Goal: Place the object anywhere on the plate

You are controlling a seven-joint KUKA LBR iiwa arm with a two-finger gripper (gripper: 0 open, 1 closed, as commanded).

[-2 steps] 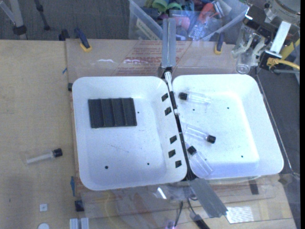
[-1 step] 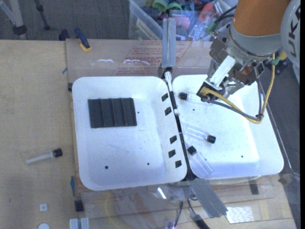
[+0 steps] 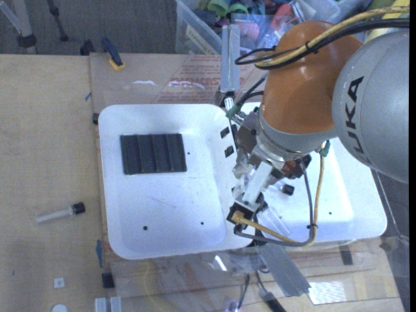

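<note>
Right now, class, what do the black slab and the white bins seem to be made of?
The black slab looks like rubber or matte plastic: dull, ridged, no glare. The bins look like moulded plastic: smooth, slightly glossy white, rounded corners.

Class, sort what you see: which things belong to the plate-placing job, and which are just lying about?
Job: dark ribbed plate in the left bin; robot arm above the right bin.
Lying about: tub of toys; small tube on the bench; blue clip.
</note>
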